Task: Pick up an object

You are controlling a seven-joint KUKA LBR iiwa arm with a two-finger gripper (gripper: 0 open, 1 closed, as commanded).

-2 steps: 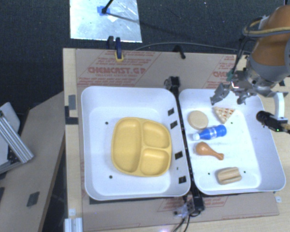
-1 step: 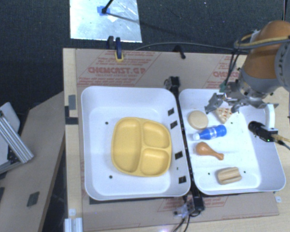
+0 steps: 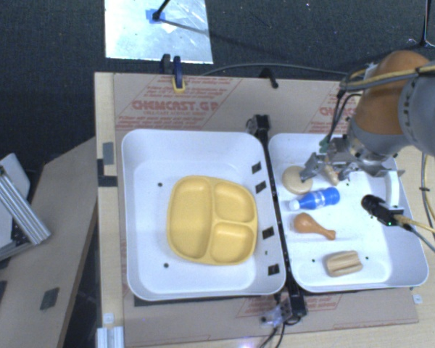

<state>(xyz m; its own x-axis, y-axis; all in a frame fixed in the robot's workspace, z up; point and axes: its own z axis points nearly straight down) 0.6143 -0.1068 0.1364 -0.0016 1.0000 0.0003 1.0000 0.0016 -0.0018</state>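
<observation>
1. Dark carpet surrounds a brown board point(image 3: 203, 100) on the bench, and two white bins sit on it side by side, meeting at a black hinge strip down the middle.
2. Nearest in the right bin point(image 3: 413, 267) lies one tan bread-like block point(image 3: 343, 262), its long axis roughly left to right, close to the front wall.
3. Just behind it is one orange drumstick-shaped toy point(image 3: 313, 227), fat end to the left, thin end pointing right.
4. Next back comes one blue bottle point(image 3: 315, 199) on its side, white cap toward the divider, long axis left to right and rising slightly to the right.
5. One pale round piece point(image 3: 295, 179) rests just behind the bottle's cap end, near the divider.
6. That makes four loose things in the right bin, crowded toward its left half; bare white floor lies to the front right.
7. The left bin point(image 3: 141, 194) holds one yellow tray point(image 3: 212, 219) with three compartments, bare floor on all sides of it.
8. The gripper point(image 3: 332, 164) hangs low over the back of the right bin, just above the bottle and the round piece; I cannot tell how far its fingers are spread, and nothing is seen between them.
9. Farthest back, one shiny sheet point(image 3: 158, 19) lies on the carpet.
</observation>
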